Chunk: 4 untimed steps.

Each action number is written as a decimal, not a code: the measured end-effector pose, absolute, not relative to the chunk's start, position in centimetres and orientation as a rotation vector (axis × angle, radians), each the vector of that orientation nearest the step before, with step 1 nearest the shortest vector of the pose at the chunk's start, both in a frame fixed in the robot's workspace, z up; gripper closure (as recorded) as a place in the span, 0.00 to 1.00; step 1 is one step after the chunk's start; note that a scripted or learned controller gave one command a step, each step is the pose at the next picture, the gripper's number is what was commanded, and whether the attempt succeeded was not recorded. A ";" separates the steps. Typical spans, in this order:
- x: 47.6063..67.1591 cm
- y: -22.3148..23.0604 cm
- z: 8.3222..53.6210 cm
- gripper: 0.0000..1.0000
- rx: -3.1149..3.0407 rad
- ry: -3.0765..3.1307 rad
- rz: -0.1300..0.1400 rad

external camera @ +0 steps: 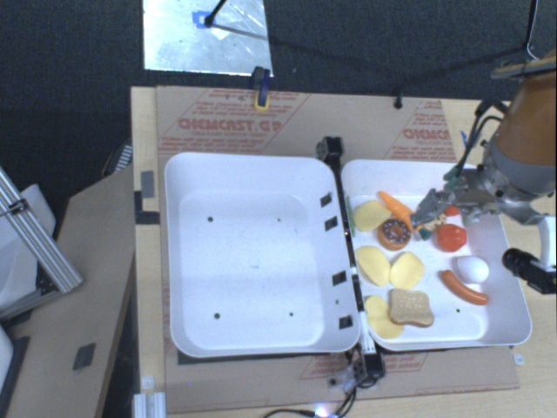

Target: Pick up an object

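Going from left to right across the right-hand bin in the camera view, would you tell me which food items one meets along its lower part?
Slice of toast → sausage, with the white egg just above the sausage. The yellow chips overlap each other, so I leave them out.

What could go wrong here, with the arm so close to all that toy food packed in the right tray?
The pieces lie crowded. The tool hangs right by the donut, carrot and tomato, so it might nudge a neighbour or pinch two at once. The egg is round and smooth, so it could probably roll away if bumped. The flat yellow chips overlap and lie low in the right bin, likely hard to get under.
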<state>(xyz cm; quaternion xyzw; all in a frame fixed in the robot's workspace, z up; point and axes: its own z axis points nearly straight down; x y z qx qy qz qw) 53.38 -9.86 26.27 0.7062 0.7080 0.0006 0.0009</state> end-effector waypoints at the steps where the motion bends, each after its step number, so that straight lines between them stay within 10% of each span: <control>1: 58.5 -5.4 24.2 0.00 2.210 2.228 0.005; 4: 62.2 10.6 18.5 0.00 2.212 2.231 0.005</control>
